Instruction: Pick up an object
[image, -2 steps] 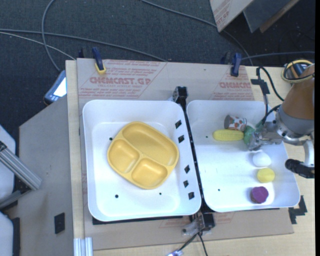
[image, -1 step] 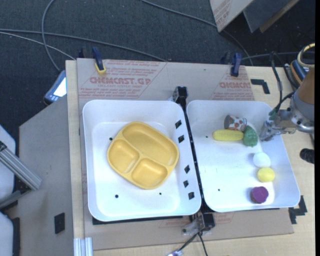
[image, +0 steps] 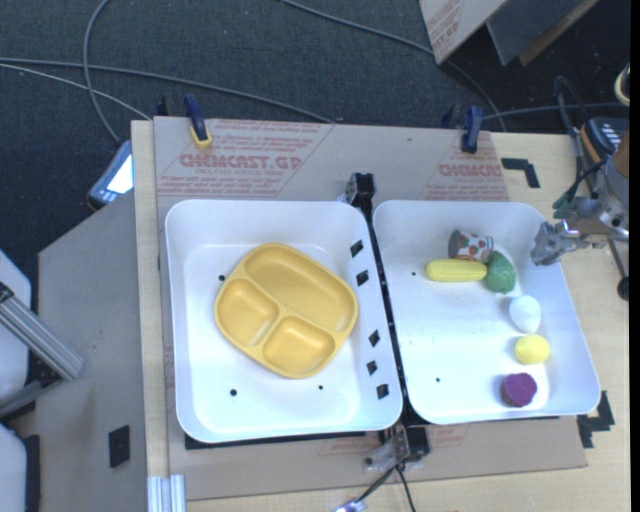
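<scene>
The right bin holds several small objects along its right half: a corn cob, a green vegetable, a small grey and orange can, a white egg, a yellow lemon and a purple fruit. My gripper hangs at the bin's upper right rim, just right of the green vegetable. Nothing shows between its fingers.
The left bin carries a yellow divided plate. A black divider runs between the bins. Clamps and cables sit along the far edge of the board.
</scene>
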